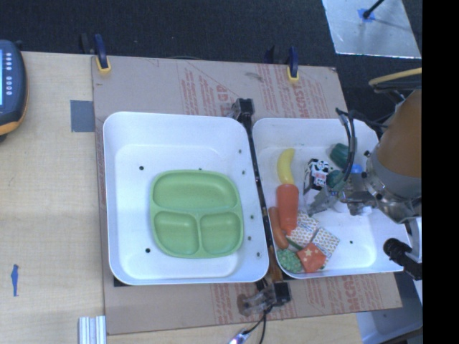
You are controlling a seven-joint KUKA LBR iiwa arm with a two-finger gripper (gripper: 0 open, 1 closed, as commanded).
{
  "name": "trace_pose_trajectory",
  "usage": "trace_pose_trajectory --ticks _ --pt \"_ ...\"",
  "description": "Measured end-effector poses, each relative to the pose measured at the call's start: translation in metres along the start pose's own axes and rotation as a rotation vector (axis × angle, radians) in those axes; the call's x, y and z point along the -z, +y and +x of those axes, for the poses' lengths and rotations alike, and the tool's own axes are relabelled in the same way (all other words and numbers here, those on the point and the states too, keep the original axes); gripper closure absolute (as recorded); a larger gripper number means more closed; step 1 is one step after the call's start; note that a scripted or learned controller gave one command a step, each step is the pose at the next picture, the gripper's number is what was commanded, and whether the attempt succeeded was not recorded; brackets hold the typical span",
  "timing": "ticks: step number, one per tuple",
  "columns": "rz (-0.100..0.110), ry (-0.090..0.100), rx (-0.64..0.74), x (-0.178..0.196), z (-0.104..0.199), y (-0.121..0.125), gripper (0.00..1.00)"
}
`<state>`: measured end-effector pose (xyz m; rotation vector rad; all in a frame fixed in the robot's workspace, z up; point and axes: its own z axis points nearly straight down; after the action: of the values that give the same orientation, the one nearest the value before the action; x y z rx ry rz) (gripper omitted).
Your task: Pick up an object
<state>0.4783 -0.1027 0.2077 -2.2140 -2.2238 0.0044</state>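
Note:
The right bin (358,253) holds a yellow banana (286,165), an orange carrot (287,206), a small black-and-white cow figure (318,172), a dark green object (340,152), patterned checkered pieces (315,236), a red piece (313,257) and a green round piece (289,259). My gripper (337,194) hangs over the middle of the right bin, just right of the carrot and below the cow figure. Its metal fingers (320,201) point left and down. I see nothing clearly between them.
The left bin (125,192) holds a green divided plate (196,213). Black clips (244,108) join the two bins at the top and at the bottom (267,296). A blue-and-yellow device (11,84) lies at the far left of the bench.

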Motion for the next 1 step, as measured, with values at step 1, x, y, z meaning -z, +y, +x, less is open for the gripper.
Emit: trace_pose_trajectory --ticks 1 --pt "-0.006 -0.002 0.006 -0.0161 0.0167 0.0836 0.0"
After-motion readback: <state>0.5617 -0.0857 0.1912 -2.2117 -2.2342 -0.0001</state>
